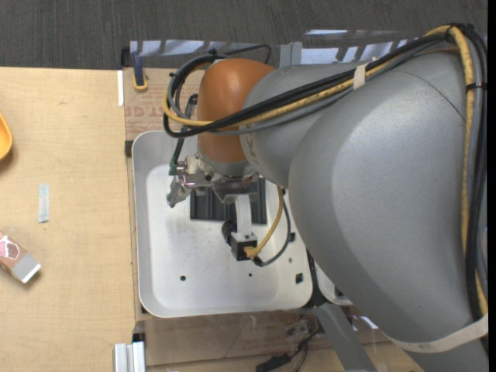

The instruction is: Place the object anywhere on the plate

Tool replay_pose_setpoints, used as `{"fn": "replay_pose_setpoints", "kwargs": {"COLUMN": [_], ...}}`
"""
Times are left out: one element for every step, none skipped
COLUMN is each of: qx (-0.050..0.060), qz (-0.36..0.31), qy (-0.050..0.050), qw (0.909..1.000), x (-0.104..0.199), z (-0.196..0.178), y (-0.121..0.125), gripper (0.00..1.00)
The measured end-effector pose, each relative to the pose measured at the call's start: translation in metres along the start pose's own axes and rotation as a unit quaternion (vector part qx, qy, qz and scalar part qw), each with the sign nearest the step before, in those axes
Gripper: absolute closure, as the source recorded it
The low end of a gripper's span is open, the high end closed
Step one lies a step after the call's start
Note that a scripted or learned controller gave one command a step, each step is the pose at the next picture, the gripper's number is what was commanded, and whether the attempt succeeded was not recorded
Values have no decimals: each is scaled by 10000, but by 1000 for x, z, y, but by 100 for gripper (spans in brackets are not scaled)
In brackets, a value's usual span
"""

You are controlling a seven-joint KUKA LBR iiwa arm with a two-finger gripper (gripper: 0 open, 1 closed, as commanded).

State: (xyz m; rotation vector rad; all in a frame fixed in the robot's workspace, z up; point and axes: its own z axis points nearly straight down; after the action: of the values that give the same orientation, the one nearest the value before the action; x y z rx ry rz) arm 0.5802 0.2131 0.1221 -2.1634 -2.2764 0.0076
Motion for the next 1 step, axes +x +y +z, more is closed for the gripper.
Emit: {"fn": "replay_pose_setpoints", "kwargs": {"qx": [12], "qz": [970], "qy": [-4], "qw": [9953], "x": [14], "z": [33], "y": [-103], "gripper": [0]}}
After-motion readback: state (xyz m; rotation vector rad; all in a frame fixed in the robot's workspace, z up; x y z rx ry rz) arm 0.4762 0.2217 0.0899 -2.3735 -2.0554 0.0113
